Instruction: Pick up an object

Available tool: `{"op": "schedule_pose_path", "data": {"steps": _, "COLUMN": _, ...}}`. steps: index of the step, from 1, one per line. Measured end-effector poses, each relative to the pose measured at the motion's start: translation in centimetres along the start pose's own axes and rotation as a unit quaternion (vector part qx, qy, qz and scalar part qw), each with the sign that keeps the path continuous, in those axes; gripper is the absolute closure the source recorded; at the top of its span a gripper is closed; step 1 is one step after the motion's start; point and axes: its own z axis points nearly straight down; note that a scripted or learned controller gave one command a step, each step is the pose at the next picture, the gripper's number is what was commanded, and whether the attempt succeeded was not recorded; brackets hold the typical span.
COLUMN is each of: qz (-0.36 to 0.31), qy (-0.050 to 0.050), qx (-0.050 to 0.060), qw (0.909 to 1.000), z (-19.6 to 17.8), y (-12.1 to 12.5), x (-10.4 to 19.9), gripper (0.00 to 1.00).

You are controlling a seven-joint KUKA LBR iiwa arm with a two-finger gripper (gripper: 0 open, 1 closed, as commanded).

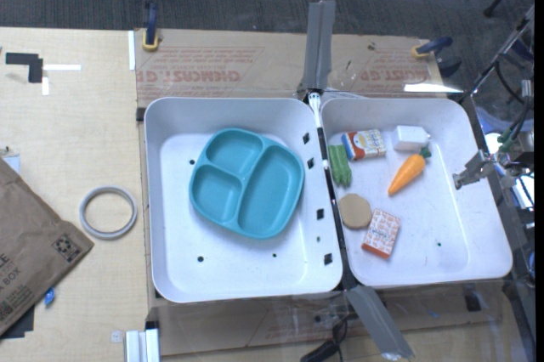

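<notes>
cardboard sheet (255, 63) behind the bins: red print, upside down, reads roughly "CHEMCATS" | brown cardboard box (30, 246) at left edge: "BOX" legible, rest cut off | small cartons' (367, 144) print too small to read

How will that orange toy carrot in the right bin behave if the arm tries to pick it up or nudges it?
The carrot looks like moulded toy food, so probably stiff and light for its size. Its round, tapered body lies tilted on the bin floor, so a push would likely roll it in an arc. The smooth-looking surface and taper might let it slip toward the narrow tip when squeezed.
</notes>
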Motion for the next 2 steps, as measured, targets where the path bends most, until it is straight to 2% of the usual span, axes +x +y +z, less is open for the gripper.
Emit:
{"op": "schedule_pose_path", "data": {"steps": 1, "qz": -0.014, "qy": 0.000, "qx": 0.000, "qw": 0.9999, "z": 10.9, "y": 5.4, "x": 0.8, "gripper": 0.00}}
{"op": "schedule_pose_path", "data": {"steps": 2, "qz": -0.022, "qy": -0.001, "qx": -0.003, "qw": 0.9998, "z": 16.1, "y": 11.5, "x": 1.9, "gripper": 0.00}}
